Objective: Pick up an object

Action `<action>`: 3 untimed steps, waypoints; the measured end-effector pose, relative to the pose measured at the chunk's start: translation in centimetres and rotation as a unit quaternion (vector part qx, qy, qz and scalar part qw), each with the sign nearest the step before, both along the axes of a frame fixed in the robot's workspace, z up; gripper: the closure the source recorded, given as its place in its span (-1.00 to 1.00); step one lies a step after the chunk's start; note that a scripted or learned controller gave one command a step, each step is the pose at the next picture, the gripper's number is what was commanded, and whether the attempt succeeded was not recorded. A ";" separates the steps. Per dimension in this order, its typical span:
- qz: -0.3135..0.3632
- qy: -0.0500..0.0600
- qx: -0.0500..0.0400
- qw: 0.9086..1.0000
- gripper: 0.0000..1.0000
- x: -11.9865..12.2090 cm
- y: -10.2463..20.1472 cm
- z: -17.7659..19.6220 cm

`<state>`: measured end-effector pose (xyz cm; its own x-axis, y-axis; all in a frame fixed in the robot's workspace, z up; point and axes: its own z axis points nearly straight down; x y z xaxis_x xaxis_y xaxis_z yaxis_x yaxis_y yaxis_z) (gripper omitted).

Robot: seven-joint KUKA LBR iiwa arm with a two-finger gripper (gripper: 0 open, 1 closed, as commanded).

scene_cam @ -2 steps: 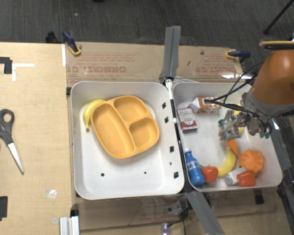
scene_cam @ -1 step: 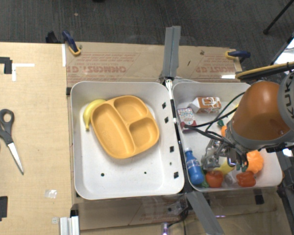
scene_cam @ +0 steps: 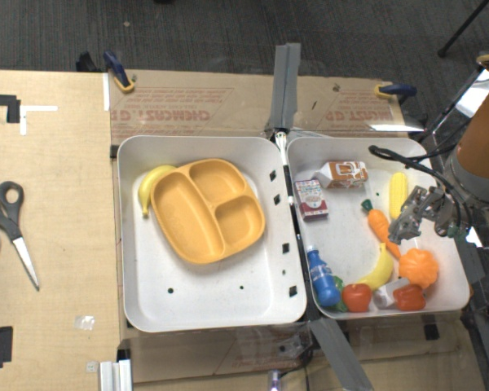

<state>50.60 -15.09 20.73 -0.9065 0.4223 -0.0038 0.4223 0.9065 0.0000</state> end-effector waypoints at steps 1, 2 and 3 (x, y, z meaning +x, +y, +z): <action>-0.146 0.001 0.001 0.989 1.00 0.6 -2.1 -11.5; -0.171 0.001 0.001 0.985 1.00 -1.1 7.0 -1.6; -0.180 0.001 0.000 0.984 1.00 -0.7 11.2 6.1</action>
<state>49.95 -3.91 26.81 -0.6989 0.7152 -0.0025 0.7152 0.6989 -0.0001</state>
